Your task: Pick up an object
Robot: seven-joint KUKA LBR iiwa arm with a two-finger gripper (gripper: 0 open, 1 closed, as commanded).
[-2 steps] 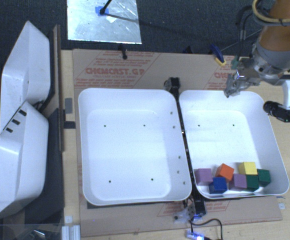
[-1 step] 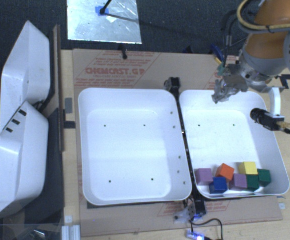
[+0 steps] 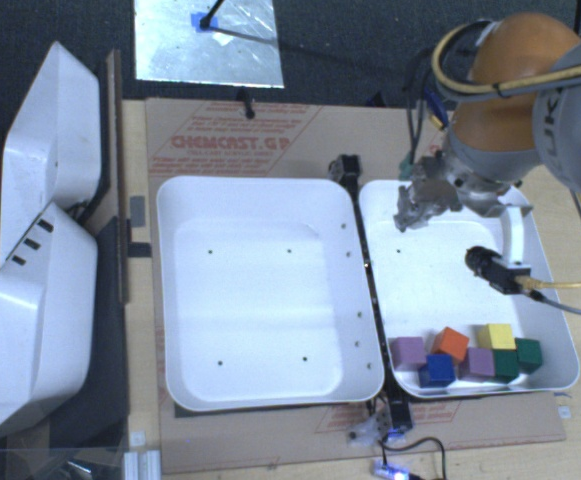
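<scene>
I am seeing the arm point(image 3: 530, 78) hanging over the upper part of the right bin point(image 3: 566, 338), with the blocks sitting clustered at that bin's lower edge.

The jaws are pointing down at about point(image 3: 410, 213), near the bin's upper left corner, well apart from the blocks, and I cannot tell how they are standing. Along the lower right of the frame I am watching a purple block point(image 3: 407, 351), a blue block point(image 3: 437, 370), an orange block point(image 3: 451, 343), a second purple block point(image 3: 481, 362), a yellow block point(image 3: 497, 336) and a green block point(image 3: 526, 354), all packed close together, several touching. The left bin point(image 3: 185, 203) is lying just beside the right one on the table point(image 3: 135, 268). A shiny foil sheet point(image 3: 208, 28) is lying at the top of the frame.
</scene>
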